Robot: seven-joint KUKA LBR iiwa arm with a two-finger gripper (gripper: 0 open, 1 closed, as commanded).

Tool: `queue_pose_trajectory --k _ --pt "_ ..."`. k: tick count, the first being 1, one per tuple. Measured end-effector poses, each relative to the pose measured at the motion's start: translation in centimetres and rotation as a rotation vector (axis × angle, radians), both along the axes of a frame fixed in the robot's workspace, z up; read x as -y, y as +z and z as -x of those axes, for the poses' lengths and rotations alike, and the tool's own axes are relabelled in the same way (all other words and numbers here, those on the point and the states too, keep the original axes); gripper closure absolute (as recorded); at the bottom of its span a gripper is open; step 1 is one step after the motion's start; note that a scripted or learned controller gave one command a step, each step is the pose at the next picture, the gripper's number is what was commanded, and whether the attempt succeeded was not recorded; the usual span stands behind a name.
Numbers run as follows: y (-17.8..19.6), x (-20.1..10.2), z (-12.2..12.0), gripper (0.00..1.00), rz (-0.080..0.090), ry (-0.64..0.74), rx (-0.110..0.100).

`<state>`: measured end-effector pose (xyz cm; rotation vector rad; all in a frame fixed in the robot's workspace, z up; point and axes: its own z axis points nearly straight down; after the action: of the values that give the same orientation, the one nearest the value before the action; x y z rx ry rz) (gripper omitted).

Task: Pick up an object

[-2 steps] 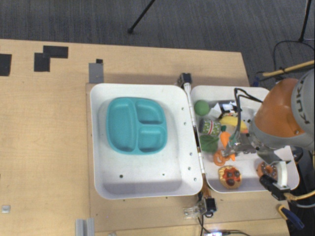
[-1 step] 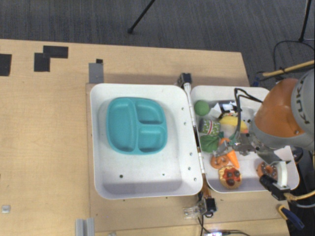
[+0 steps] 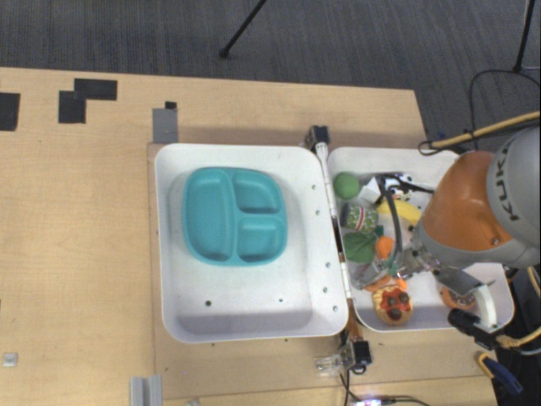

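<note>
Bench: pale wood, with black patches near its far left corner; its left and near edges are cut off by the frame.
Left bin: white and shallow, fully in sight.
Tray: teal, three compartments, lying flat in the far half of the left bin, well apart from the arm.
Divide: the two bins touch along a rim with a black clamp at the far end and another fitting at the near end.
Right bin: its right half is covered by the arm, so what lies there cannot be told.
Ball: green, round, in the far left corner of the right bin.
Clutter: just near the ball sits a small printed item, then a green leafy piece and a small orange bit; their edges overlap and are hard to separate.
Banana: yellow, partly hidden by the arm and a black cable.
Pizza toy: round, orange-red toppings, at the near edge of the right bin, just left of the arm.
Arm: enters from the right, orange band uppermost, wrist pointing down into the middle of the right bin.
Gripper: low among the clutter, between the leafy piece and the pizza toy; fingers mostly masked by the wrist, so open or closed cannot be told, and nothing is seen held.
</note>
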<state>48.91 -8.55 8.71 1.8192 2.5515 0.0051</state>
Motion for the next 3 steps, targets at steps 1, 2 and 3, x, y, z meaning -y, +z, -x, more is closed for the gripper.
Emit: queue_pose_trajectory --k 1,2,3 --pt "1.09 -0.10 -0.17 1.00 -0.001 0.002 0.003" --pt "1.08 -0.10 -0.16 0.00 -0.001 0.002 0.003" --pt "1.08 -0.10 -0.16 0.00 -0.001 0.002 0.003"
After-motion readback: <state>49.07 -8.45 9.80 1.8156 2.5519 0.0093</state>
